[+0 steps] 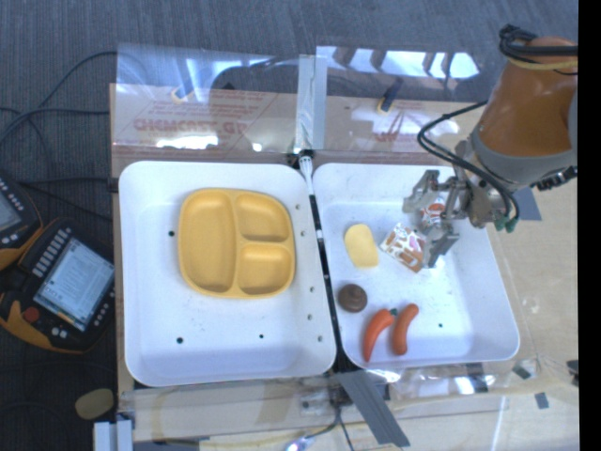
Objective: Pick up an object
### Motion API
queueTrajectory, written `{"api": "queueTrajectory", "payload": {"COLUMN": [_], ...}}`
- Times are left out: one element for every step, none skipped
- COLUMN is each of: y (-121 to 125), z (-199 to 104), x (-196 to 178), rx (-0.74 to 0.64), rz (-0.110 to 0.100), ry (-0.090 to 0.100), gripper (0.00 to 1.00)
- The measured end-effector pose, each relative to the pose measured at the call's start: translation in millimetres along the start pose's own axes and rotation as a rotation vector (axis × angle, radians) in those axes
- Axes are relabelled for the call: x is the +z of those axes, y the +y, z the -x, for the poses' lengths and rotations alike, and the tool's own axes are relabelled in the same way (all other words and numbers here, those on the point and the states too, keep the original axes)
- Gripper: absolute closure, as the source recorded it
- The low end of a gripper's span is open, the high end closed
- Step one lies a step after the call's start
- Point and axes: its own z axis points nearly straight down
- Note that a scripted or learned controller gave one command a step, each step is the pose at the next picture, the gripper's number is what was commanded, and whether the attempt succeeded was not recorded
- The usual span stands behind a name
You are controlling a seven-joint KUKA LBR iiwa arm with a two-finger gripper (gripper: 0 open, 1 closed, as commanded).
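My gripper hangs over the upper middle of the right bin, its jaws apart. A red and white packet lies just left of the lower finger, touching or nearly touching it. Left of the packet sits a yellow block. Nearer the bin's front are a brown round piece and two orange-red sausages. A small red and white patch shows between the fingers; I cannot tell whether it is part of the gripper.
The left bin holds a yellow three-compartment plate. The divider between the bins runs close to the yellow block. A handheld controller lies off the bench at the left.
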Motion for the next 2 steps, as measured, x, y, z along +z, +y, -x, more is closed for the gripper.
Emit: {"api": "queueTrajectory", "payload": {"y": [5.4,5.2], "z": [-45.6,-43.5], "x": [131.4,120.5], "rx": [0.091,0.089], "rz": [0.0,-0.005], "ry": [-0.011,-0.017], "gripper": [0.0,1.0]}}
